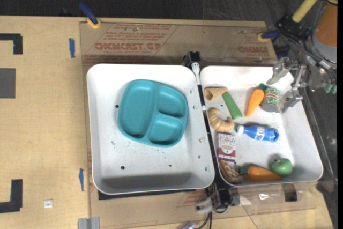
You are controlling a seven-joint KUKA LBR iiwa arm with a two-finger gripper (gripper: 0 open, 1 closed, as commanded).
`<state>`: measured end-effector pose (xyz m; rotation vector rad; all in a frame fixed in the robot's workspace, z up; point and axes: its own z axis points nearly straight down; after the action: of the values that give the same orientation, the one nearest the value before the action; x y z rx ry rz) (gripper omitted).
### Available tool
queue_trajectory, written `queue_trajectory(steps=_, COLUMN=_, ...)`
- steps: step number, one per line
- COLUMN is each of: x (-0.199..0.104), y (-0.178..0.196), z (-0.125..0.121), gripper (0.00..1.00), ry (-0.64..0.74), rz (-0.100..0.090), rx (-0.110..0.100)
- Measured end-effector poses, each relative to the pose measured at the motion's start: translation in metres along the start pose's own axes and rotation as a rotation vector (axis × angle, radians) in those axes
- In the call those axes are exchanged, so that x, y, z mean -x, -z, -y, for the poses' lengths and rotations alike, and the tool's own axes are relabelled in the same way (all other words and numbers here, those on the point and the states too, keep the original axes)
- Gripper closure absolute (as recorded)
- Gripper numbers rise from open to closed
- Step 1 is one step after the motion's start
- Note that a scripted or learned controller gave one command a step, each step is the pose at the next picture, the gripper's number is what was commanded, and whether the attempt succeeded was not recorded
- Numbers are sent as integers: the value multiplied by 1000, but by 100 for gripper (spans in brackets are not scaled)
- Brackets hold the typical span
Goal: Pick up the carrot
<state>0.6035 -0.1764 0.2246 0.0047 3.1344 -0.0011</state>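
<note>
An orange carrot (pixel 255 101) lies tilted in the upper middle of the right bin (pixel 305 137), its top end against a small green-and-white can (pixel 271 98). A second orange carrot-like piece (pixel 261 172) lies along the bin's front wall beside a green fruit (pixel 283 166). My gripper (pixel 286 87) hovers at the bin's upper right, just right of the can, open. One finger (pixel 278 73) is near the back wall and the other (pixel 294 98) is closer to the front. Nothing is between them.
The right bin also holds a green stick-shaped vegetable (pixel 232 105), beige bread pieces (pixel 221 122), a blue bottle (pixel 259 133) and a red-and-white packet (pixel 226 146). A teal divided plate (pixel 153 112) lies in the left bin (pixel 107 163).
</note>
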Motion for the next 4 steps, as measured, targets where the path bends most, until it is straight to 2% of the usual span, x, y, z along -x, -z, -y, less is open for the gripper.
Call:
queue_trajectory(steps=1, x=57, y=-110, z=-12, gripper=0, ry=-6, rz=-10, rx=4)
queue_trajectory(steps=2, x=23, y=-131, z=-46, gripper=0, ry=-62, rz=4, rx=0)
queue_trajectory(steps=3, x=62, y=-122, z=11, gripper=0, ry=22, rz=2, rx=-1)
queue_trajectory(steps=4, x=2, y=-136, z=-2, gripper=0, ry=-43, rz=3, rx=1)
